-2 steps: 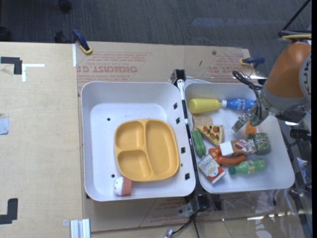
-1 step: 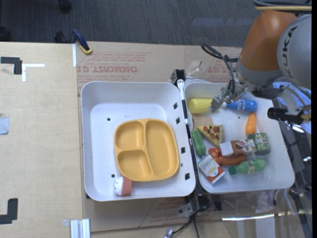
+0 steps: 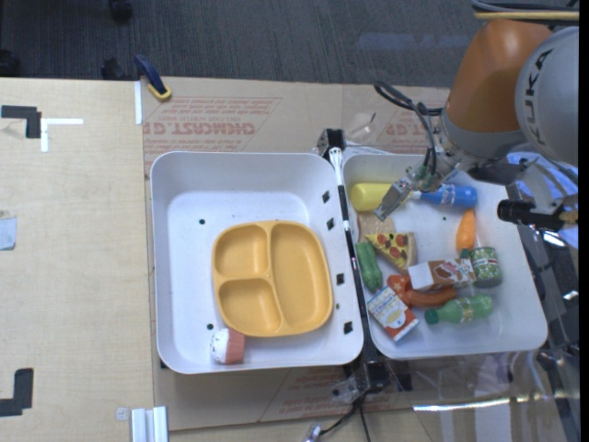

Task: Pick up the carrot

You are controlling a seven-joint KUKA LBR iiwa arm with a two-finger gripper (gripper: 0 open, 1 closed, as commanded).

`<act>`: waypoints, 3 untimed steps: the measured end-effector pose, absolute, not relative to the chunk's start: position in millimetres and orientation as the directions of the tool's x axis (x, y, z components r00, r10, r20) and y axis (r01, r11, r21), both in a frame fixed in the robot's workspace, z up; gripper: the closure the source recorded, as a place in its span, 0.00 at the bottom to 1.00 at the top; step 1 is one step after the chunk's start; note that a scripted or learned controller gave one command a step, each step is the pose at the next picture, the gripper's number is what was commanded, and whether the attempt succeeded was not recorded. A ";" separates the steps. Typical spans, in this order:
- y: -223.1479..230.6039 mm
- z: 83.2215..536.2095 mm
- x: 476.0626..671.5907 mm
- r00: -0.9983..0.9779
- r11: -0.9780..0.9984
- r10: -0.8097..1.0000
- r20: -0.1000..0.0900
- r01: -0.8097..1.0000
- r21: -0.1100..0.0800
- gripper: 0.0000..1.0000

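The approach step is judged to be in hand; the gripper (image 3: 398,201) is seen spread and empty over the right bin (image 3: 526,331); the carrot (image 3: 467,230) lies near its right side, untouched; a shift rightward and a descent would be required

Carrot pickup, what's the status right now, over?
Claw over the right bin's upper left, nothing seen in its grip. Carrot lying free to its right, not yet picked. Blue bottle sits between them, just above the carrot.
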State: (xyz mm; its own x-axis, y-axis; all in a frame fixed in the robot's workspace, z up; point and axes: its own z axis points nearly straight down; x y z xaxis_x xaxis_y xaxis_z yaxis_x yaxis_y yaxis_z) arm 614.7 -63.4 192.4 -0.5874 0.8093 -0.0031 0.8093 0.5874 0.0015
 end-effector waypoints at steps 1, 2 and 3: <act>-160.4 203.1 616.9 -0.597 0.597 0.802 -0.004 0.802 0.001 0.00; -186.2 92.2 600.3 -0.426 0.426 0.905 -0.001 0.905 0.001 0.00; -186.1 102.1 601.4 -0.430 0.430 0.903 -0.004 0.903 0.002 1.00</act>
